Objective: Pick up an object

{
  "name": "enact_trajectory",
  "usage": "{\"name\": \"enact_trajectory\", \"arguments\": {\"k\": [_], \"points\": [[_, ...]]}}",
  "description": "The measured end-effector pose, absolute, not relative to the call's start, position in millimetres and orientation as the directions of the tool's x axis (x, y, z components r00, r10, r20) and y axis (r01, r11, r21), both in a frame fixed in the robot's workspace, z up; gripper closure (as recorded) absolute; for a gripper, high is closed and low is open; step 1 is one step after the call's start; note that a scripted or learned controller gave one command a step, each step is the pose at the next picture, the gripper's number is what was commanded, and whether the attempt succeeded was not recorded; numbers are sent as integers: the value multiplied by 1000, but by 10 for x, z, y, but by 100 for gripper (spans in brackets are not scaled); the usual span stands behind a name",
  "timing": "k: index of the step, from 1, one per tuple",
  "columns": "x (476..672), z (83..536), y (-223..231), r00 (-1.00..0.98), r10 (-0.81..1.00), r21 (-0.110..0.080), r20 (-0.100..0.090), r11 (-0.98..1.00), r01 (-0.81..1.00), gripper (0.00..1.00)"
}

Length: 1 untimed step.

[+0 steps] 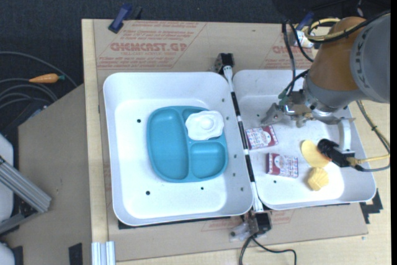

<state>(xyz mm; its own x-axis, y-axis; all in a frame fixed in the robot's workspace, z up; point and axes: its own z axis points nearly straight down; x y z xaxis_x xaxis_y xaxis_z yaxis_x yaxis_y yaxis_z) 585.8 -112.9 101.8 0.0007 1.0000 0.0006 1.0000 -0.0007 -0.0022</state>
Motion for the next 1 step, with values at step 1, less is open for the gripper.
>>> {"name": "enact_trajectory", "arguments": {"k": [1], "points": [[5566, 890, -945, 2, 1000, 11, -2, -2, 1000, 0]]}}
